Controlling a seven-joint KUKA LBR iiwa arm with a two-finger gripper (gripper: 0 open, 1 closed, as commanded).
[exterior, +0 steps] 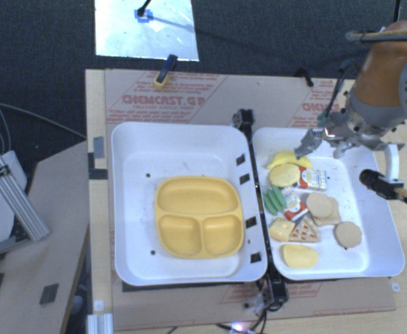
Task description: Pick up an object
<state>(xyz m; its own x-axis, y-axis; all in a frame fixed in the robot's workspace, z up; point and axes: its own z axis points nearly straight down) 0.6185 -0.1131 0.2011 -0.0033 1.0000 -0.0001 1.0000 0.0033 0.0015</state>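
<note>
Bench board (189, 92) printed "CHEMCAST", end effector (306, 147) above right bin (377, 256), closure unclear

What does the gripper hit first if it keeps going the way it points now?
Probably the yellow banana-shaped toy at the top of the food pile in the right bin. The gripper slants down and left, its tip just above that piece. Depth is unclear from one view, so it might land on the round yellow piece beside it.

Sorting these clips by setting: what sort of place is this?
Likely a robot test bench: two white bins on a board, toy food in one, a yellow tray in the other, the arm's claw above.
</note>
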